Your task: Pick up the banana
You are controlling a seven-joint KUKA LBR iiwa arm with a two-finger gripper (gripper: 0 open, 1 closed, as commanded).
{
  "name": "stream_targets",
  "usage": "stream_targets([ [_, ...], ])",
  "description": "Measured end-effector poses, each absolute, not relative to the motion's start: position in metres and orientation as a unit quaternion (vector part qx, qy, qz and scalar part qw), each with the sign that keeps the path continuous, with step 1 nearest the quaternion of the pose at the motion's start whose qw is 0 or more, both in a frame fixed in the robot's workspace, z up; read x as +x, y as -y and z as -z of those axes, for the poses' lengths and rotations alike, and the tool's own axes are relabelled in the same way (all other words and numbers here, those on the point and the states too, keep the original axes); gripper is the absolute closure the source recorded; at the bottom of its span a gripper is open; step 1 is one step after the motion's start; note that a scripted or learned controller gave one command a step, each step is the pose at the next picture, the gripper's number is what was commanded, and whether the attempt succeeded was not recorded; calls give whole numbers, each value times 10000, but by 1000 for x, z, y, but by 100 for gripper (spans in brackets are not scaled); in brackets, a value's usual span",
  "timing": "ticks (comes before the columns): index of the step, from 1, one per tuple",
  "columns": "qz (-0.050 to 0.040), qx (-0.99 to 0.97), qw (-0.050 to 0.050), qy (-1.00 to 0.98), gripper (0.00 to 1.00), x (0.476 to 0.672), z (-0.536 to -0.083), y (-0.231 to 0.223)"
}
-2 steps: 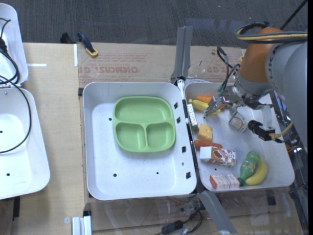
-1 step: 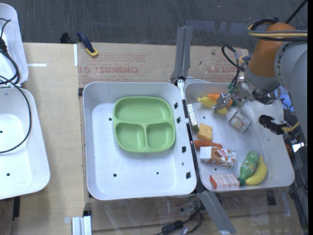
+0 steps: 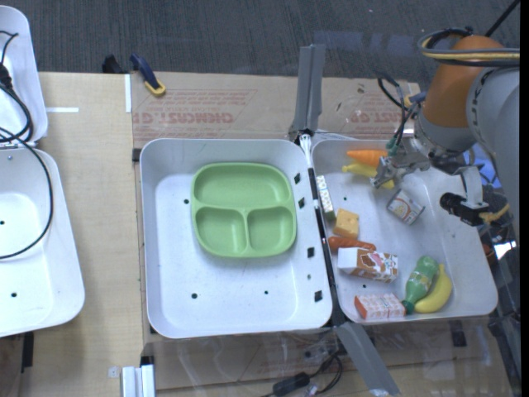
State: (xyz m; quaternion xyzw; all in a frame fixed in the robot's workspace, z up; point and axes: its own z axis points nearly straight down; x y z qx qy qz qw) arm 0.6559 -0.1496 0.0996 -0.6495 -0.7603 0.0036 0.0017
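My gripper hovers at the right bin's far end, finger state indeterminate, approach step pending: next, travel to the curved yellow banana lying in the near corner.

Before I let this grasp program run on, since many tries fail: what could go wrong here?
The gripper sits at the right bin's far end by the carrot, while the banana lies at the near corner, so it may grab the wrong item. The banana also touches the green bottle, which could be nudged or lifted along.
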Motion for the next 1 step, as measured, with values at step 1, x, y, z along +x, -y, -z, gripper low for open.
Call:
stream_targets([
  [1,-7,-7385,-4,6742,100,659,-200,73],
])
